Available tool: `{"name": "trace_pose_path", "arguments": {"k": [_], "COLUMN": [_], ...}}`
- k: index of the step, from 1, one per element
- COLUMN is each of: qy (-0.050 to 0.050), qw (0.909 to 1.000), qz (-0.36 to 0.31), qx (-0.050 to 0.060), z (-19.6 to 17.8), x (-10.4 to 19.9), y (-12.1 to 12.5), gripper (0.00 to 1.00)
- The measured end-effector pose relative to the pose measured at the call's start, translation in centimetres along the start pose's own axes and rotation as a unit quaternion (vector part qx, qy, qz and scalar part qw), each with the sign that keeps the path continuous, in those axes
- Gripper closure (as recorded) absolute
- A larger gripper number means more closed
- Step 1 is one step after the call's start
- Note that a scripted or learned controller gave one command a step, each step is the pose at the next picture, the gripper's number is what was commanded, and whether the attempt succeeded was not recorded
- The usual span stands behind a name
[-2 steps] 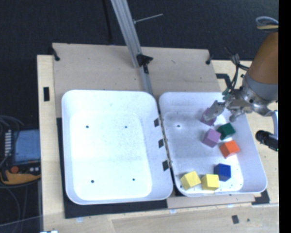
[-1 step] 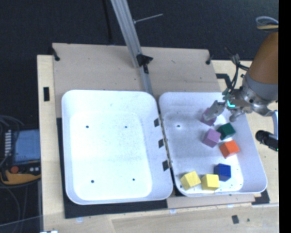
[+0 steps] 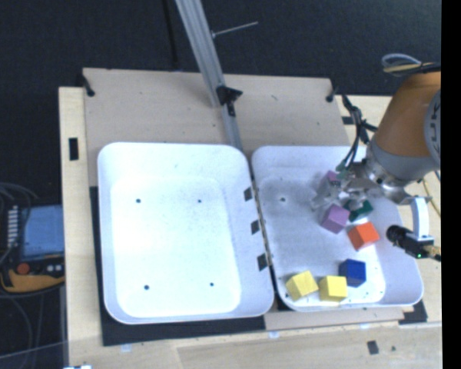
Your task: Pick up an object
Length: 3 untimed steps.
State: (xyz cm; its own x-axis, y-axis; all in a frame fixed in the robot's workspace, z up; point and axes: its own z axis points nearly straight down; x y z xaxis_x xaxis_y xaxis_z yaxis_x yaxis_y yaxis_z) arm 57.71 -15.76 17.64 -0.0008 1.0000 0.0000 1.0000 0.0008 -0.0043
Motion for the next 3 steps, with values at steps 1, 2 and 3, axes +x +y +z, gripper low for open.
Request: {"name": "trace_pose_path", "arguments": {"k": [1,2,3], "qy": [-0.005,-0.003,-0.005], "qw": [1.0000,0.9999,0.9999], "qz": [0.002,0.001,0.003], "qx": [-0.008,-0.012,-0.015], "z": [5.3,5.0,3.9], "x": [-0.4,-0.3,-0.5], "y": [0.8,1.1,1.2], "gripper": [0.00,0.00,1.00]}}
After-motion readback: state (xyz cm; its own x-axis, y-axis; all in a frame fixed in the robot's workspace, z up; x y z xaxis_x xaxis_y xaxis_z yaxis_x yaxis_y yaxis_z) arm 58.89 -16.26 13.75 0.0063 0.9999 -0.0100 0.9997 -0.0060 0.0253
